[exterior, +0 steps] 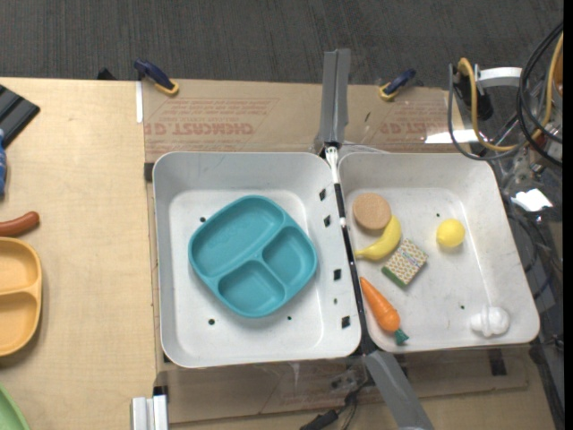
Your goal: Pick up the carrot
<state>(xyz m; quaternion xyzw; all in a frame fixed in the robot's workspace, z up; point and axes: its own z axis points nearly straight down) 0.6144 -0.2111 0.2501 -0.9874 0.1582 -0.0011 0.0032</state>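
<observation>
The carrot [380, 305], orange with a small green stem end, lies in the right bin [501, 240] near its front left corner, tip pointing up-left along the bin's left wall. Just above it sit a patterned sponge-like block [405, 262] and a yellow banana [382, 241].
A tan round cookie [371, 211], a yellow lemon [450, 233] and a white crumpled object [490, 321] also lie in the right bin. The left bin [179, 321] holds a teal divided plate [253, 255]. Cables and hardware [524, 124] crowd the right edge.
</observation>
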